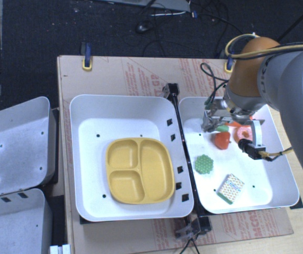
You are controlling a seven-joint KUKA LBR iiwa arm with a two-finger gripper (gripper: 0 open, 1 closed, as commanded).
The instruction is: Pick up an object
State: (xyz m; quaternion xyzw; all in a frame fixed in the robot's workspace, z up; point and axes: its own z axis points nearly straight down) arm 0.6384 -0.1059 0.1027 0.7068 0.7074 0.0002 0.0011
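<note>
the gripper (219, 125) hangs low in the right bin (278, 189), just above a red piece (222, 140). i cannot tell how the jaws stand. to do this well, centre over the red piece, descend straight, and close before lifting. the right bin also holds a green ball (204, 164) and a small box (230, 188); the left bin (88, 110) holds a yellow tray (140, 170).

Bright, even overhead light, soft focus throughout.
You get near-blown whites on both bins (82, 110), faint shadows under the yellow tray (140, 170), a dark grainy floor (29, 20) behind, and the arm (289, 73) looming slightly blurred at right.
</note>
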